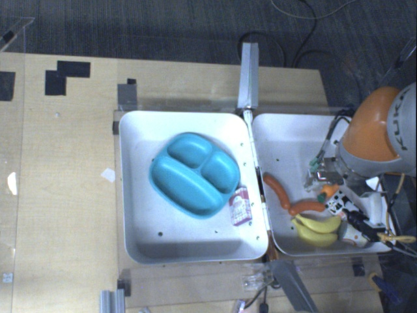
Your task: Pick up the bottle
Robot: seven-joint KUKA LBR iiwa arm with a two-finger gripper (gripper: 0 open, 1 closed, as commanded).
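The bottle (240,207) is small and clear with a pink-and-white label. It lies on its side in the left bin (133,194), near that bin's right wall and against the lower right edge of a blue plate. My gripper (320,178) is low in the right bin (287,135), well to the right of the bottle and across the wall between the bins. It hangs under the grey arm with the orange band (371,132). Nothing is visibly held in it.
A blue divided plate (194,173) takes up the middle of the left bin. In the right bin, a curved orange-red sausage (281,195) and a yellow banana (317,229) lie just left of and below the gripper. A small orange item (330,190) sits by the gripper.
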